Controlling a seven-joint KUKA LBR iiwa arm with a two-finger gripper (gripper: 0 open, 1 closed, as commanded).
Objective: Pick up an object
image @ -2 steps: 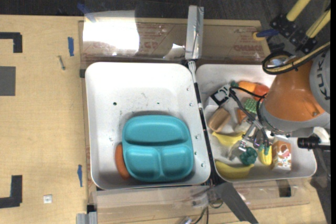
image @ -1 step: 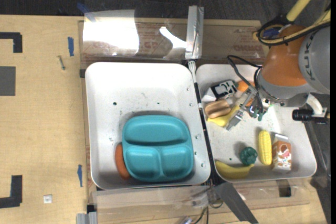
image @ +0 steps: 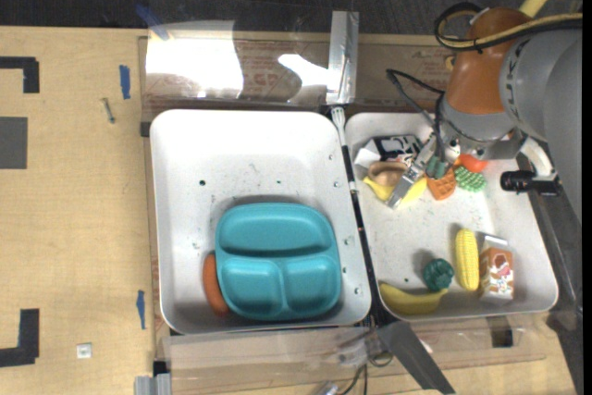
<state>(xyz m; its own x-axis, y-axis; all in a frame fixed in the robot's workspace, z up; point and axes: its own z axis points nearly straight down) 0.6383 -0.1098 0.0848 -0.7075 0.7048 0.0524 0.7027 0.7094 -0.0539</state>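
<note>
While the gripper (image: 407, 185) reaches low into the right bin (image: 541, 240), its metal fingers stand slightly apart over a yellow banana-shaped toy (image: 379, 188).

Just beside the gripper lie an orange waffle-textured piece (image: 442, 185), a green ridged one (image: 473, 180) and a printed card (image: 393, 146). Nearer the camera from it sit a corn cob (image: 467, 258), a small carton (image: 498, 271), a teal lump (image: 437, 273) and a second smooth banana (image: 412, 298). Left of it, the other bin (image: 185, 162) holds a teal, glossy, three-compartment tray (image: 276, 262) over an orange object (image: 212, 284).
</note>
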